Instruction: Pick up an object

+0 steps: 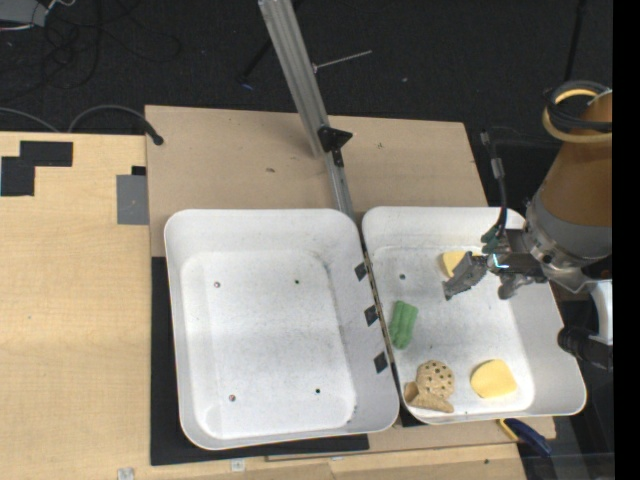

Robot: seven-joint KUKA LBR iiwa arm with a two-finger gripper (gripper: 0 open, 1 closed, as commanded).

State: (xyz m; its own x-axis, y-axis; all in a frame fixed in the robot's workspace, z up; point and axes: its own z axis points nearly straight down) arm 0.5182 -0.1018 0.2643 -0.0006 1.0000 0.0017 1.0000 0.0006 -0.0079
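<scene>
White plastic right bin (560,393) holds a soft green cylinder (403,324), a speckled tan cookie-like lump (433,385) and two smooth yellow pieces (494,378); the gripper (490,279) hangs splayed, grasping nothing.

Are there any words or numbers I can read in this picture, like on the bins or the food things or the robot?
No words, numbers or signs can be read here.
Right bin: plain white.
Left bin: plain white, just small dark dots.
Green object, round yellow object, tan speckled object, yellow piece: no labels.
Gripper and arm: no lettering to make out.
</scene>
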